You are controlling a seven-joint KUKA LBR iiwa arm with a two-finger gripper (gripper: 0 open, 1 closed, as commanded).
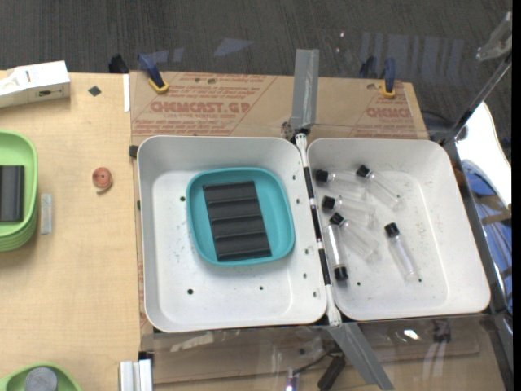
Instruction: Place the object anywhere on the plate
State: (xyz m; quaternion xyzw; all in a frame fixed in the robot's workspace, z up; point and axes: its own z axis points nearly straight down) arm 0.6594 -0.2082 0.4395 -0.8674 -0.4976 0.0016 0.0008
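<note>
Vials in right bin; plate in left bin

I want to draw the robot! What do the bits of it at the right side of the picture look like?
By the right edge, where the arm reaches in, there is a white curved piece with a blue part just below it. Both are cut off by the picture's edge, so I cannot tell whether they belong to the arm.

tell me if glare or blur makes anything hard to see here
Camera view: even, soft lighting with faint shadows; the clear vials nearly vanish against the right bin, only their black caps reading clearly; the teal plate and dark ridged block are sharp; reflections smear the bottom edge.
</note>
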